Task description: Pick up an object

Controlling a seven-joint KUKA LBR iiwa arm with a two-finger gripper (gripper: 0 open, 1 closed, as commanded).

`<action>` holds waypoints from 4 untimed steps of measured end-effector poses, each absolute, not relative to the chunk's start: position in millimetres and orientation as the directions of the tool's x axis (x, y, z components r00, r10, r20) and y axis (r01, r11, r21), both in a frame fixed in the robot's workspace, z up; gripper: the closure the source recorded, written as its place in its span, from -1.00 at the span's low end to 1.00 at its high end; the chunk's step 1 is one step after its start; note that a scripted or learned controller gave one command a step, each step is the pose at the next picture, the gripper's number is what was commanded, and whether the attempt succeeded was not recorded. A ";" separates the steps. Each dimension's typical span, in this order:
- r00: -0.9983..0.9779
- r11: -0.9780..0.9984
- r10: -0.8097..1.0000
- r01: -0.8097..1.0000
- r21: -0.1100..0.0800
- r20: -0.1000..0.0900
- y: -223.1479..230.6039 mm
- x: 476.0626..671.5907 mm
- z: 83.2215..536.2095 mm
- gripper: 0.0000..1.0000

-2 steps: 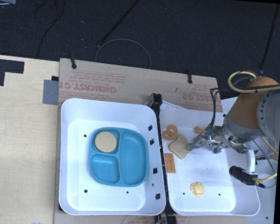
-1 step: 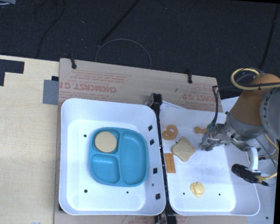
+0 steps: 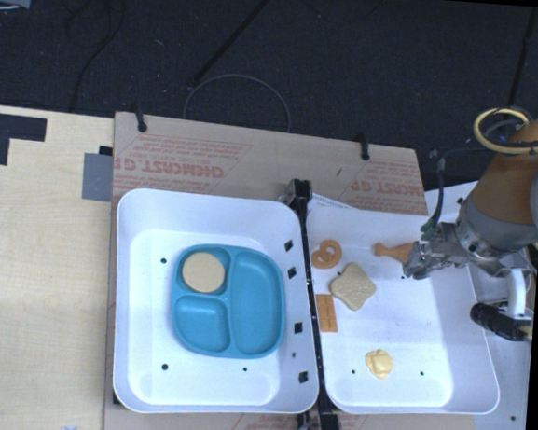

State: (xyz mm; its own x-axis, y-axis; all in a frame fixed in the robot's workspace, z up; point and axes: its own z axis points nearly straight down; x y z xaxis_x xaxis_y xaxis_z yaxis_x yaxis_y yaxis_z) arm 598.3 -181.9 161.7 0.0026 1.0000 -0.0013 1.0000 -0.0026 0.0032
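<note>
My gripper (image 3: pixel 420 263) hangs low over the far right part of the right bin (image 3: pixel 465 386). A tan, stick-like piece (image 3: pixel 390 251) lies right at its left side, its right end meeting the gripper. Whether that piece is gripped I cannot tell. A small brown pretzel (image 3: pixel 326 255) sits near the bin's far left corner. Just in front of the pretzel lies a beige bread slice (image 3: pixel 352 287). A yellow lump (image 3: pixel 379 362) rests near the bin's front. A flat orange-brown strip (image 3: pixel 326 313) lies by the divider.
The left bin (image 3: pixel 146 227) holds a blue divided plate (image 3: pixel 252 302) with a round tan cracker (image 3: pixel 202 272) in its far left compartment. A black clamp rail (image 3: pixel 302 287) runs between the bins. A black part (image 3: pixel 501 321) sticks out over the right bin's right rim.
</note>
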 end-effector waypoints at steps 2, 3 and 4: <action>-0.002 0.002 1.000 1.000 -0.004 0.000 -171.8 600.2 199.3 1.00; -0.004 0.004 1.000 1.000 -0.005 0.003 -123.6 593.2 193.3 1.00; -0.003 0.003 1.000 1.000 -0.005 0.003 -77.5 584.9 190.1 1.00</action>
State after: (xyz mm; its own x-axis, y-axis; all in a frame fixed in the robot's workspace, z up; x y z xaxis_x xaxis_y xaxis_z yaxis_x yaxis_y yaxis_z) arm 584.9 -77.5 190.1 -0.0033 1.0000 0.0026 1.0000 0.0033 -0.0049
